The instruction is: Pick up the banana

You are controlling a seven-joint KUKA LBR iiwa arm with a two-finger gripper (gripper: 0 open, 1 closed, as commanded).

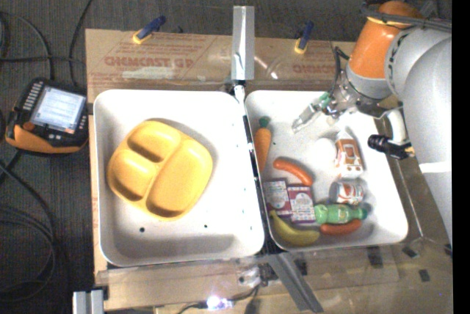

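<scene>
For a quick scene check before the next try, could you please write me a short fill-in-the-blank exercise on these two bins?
1. The banana lies in the ____ bin.
2. The yellow tray sits in the ____ bin.
3. The carrot lies along the right bin's ____ wall.
4. The gripper hovers near the right bin's ____ end, apart from the banana.

Missing words: right; left; left; far

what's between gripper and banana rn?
Camera view: between the gripper and the banana lie a sausage and a small carton.
</scene>
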